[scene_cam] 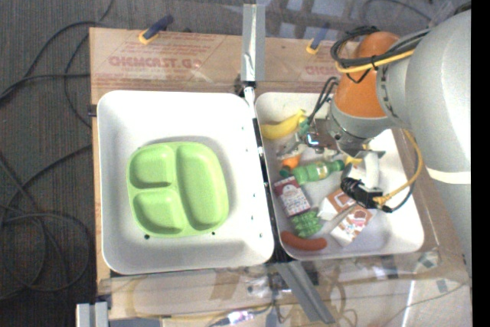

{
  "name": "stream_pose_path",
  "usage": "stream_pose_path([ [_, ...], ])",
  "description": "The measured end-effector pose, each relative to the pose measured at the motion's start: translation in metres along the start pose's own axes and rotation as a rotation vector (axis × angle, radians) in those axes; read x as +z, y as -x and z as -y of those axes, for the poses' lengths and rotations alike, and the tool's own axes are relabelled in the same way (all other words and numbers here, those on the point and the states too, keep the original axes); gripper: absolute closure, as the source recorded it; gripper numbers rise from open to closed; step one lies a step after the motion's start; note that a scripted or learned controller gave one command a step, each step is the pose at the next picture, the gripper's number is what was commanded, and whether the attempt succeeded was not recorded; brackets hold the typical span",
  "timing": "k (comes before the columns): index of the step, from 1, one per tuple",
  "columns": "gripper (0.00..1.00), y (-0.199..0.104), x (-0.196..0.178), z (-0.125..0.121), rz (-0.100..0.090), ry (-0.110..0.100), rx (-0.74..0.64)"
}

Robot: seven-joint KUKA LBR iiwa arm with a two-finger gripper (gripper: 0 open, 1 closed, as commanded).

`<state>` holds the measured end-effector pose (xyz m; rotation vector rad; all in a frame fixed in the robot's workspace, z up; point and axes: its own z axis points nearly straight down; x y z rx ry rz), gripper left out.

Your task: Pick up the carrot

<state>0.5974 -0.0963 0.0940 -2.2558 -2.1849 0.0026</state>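
The carrot (290, 161) is a small orange piece with a hint of green at its end, lying in the right bin (406, 237) close to that bin's left wall, between the banana (282, 125) on its far side and the red carton (293, 197) on its near side. The tool (323, 140) sits low over the far middle of the same bin, so the carrot lies just to its left and a little nearer. The carrot's long axis is hard to read because so little of it shows; it seems to run roughly left to right, in line with the green bottle (319, 171) whose neck lies just beside it. Whether the tool is open or closed, and whether anything is in it, cannot be told from this slant, since the wrist hides it.

By count: one arm, two white bins. The left bin (115, 134) carries one green divided tray (178, 188) with three compartments. The right bin holds one carrot, one banana, one green bottle, one red carton, one green bumpy vegetable (305, 224), one sausage (305, 243), and one red-and-white box (351, 221). The move ahead looks like a short shift left and toward the near side, with the bottle crowding the grasp.
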Motion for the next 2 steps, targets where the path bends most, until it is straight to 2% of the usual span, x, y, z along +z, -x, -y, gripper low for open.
stream_pose_path([
  [1,1.00,-0.001,-0.007,0.001,-0.002,-0.004,0.000],
  [2,1.00,-0.071,-0.089,-0.019,0.001,0.000,-0.209],
])
